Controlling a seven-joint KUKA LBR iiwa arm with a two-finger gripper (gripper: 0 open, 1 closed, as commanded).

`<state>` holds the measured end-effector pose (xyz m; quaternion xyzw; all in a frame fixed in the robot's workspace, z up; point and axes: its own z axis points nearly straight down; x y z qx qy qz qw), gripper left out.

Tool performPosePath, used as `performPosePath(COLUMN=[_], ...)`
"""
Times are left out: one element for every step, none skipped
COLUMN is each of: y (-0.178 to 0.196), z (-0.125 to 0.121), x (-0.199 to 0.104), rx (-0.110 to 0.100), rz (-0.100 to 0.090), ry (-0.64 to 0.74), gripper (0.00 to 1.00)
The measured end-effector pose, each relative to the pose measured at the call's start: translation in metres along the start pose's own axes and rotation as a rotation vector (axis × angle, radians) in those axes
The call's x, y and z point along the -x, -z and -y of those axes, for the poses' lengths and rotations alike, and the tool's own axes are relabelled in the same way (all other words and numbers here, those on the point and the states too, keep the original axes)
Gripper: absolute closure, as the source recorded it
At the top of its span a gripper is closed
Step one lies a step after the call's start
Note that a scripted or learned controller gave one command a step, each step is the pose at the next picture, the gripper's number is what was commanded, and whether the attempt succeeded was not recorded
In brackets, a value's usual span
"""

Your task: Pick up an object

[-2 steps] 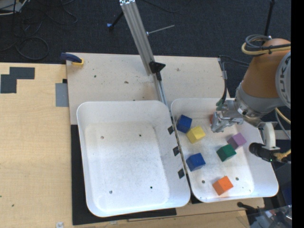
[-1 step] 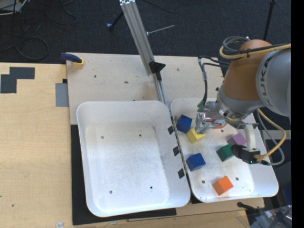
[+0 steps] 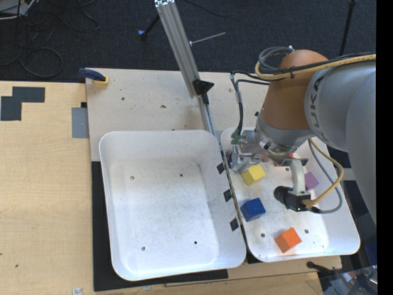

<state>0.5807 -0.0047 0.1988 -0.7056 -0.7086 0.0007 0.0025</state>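
Nearest my camera is the grey arm [image 3: 344, 109], cut off at the right edge, with its orange band [image 3: 288, 97] hiding the far end of the right bin [image 3: 344, 241]. Below the band I see the gripper [image 3: 241, 158], low over that bin's far left corner; it is a blur of metal from here, and I cannot tell whether it is open or closed, or whether anything is in it.

Just beside the gripper, on its near side, lies one yellow cube [image 3: 253, 174]. I cannot tell if they touch. Nearer me sits one blue cube [image 3: 252, 209], close to the bin's left wall, and nearer still one orange cube [image 3: 287, 239]. One purple piece [image 3: 311, 180] lies to the right, half covered by a white bracket and looping cables [image 3: 328, 183], so its shape is unclear. That makes four objects, all apart from each other.

Three black tabs [image 3: 227, 195] stand along the edge where the right bin meets the left bin [image 3: 159, 226], whose speckled white floor offers wide room. An aluminium post [image 3: 181, 45] slants up behind both bins from the counter [image 3: 43, 183].
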Motion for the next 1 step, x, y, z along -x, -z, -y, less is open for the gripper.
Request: performPosePath(y=[0.0161], z=[-0.0085], x=[-0.0554], rx=[0.003], rz=[0.002], ry=[0.0], gripper=[1.0])
